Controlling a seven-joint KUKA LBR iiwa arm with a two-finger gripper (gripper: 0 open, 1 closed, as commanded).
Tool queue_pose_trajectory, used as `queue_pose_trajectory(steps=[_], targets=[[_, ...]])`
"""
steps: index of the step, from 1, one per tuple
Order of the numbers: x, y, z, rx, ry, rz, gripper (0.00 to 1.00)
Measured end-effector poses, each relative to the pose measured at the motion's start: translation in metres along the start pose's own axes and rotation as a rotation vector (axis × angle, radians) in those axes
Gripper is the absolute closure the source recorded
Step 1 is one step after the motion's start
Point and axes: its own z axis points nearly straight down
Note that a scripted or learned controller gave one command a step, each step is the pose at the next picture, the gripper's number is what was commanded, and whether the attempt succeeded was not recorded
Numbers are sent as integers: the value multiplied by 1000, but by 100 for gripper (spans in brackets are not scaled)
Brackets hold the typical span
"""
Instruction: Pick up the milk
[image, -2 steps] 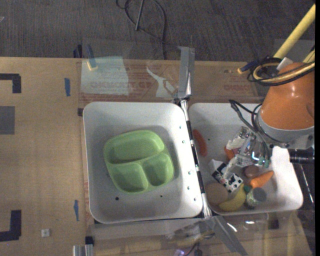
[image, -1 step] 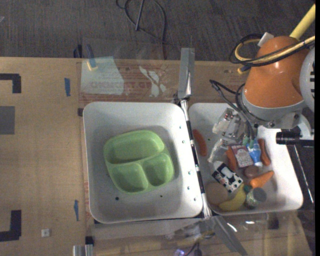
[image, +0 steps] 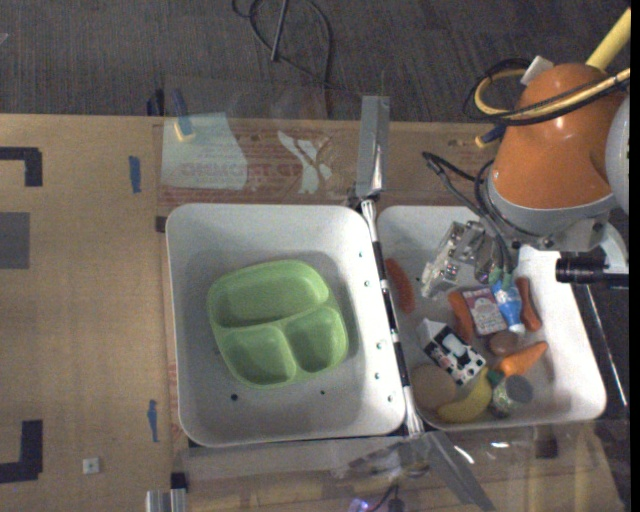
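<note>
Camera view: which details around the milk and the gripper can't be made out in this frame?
- gripper: finger spacing unreadable; blurred and glary against the right bin.
- milk: its cow-patch carton is clear, but any print is too small.
- Bin contents under the orange band: hidden by the arm.
- Small item beside the banana: too blurred to identify.

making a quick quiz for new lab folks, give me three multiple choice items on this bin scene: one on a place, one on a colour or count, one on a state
1. Where does the milk carton lie?
A. right bin
B. left bin
C. on the bench

2. What colour is the divided plate?
A. red
B. green
C. blue

3. What is the milk carton's state?
A. gripped by the end effector
B. lying in the bin, apart from the end effector
C. standing on the plate

Key: 1 A, it lies in the right bin among the toy food. 2 B, plainly green. 3 B, the end effector is above it, at the bin's far part.
</note>
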Motion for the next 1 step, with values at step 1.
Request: queue_pose_trajectory(steps=[1], targets=[[-2, 3, 53, 4, 11, 46, 100]])
